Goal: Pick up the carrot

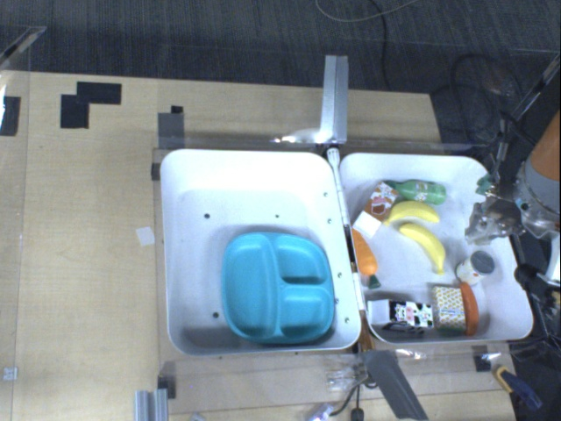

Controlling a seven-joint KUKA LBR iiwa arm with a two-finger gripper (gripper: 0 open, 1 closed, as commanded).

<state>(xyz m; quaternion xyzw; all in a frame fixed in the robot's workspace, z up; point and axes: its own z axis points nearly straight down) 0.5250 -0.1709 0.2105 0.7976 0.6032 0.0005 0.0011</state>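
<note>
Carrot [365, 254] lies against right bin's [508, 323] left wall, untouched. Gripper [487, 221] hovers over bin's right edge.

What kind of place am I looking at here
Most likely a robotics lab bench set up for pick-and-place trials: two white bins side by side, toy food such as a carrot and banana, and loose cables on the floor.

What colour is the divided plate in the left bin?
Light blue, turquoise-like; the divided plate shows plainly in the camera view, lying in the left bin.
</note>
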